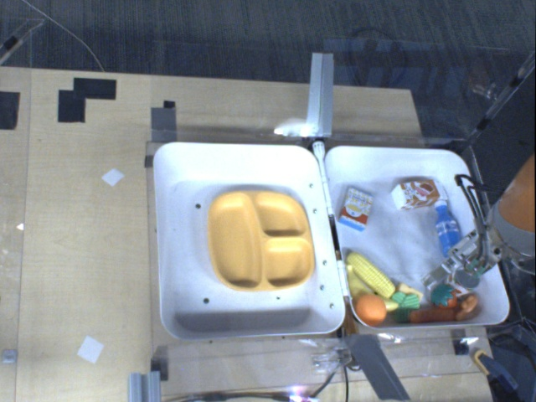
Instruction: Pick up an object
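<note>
Centrally, glossy yellow three-compartment tray (258, 239) in smooth white left bin (180, 224)

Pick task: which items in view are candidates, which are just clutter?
Candidates, right bin: small red-white box, snack packet, blue bottle, corn cob, orange, gripper over them.

Just lying about: yellow divided tray in left bin.

Grey arm (512, 224) with an orange band (523, 184) above the wrist, black cables (471, 193) looping beside it, and a small metallic two-finger gripper (459, 270) with silver, shiny parts.
</note>
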Motion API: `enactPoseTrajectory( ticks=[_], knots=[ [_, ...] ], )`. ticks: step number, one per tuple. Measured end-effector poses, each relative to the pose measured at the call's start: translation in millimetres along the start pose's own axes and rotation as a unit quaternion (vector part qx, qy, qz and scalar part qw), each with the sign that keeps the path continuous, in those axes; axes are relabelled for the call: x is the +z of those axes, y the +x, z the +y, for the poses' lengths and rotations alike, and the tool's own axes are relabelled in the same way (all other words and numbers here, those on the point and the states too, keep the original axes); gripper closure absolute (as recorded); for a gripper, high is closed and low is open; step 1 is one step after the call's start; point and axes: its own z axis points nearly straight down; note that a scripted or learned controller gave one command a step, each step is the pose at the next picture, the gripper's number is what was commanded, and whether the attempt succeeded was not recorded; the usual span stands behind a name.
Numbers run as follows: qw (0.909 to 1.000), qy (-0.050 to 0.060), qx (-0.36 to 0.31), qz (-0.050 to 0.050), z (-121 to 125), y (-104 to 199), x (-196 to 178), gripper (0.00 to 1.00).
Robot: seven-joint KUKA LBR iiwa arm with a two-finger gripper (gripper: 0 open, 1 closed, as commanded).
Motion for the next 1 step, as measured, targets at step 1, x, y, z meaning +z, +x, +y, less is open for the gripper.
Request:
enactPoseTrajectory(
  ticks=[1],
  knots=[
    [1.0,-0.003,-0.003,-0.003,59.2,-19.5,28.3,0.0]
  ],
)
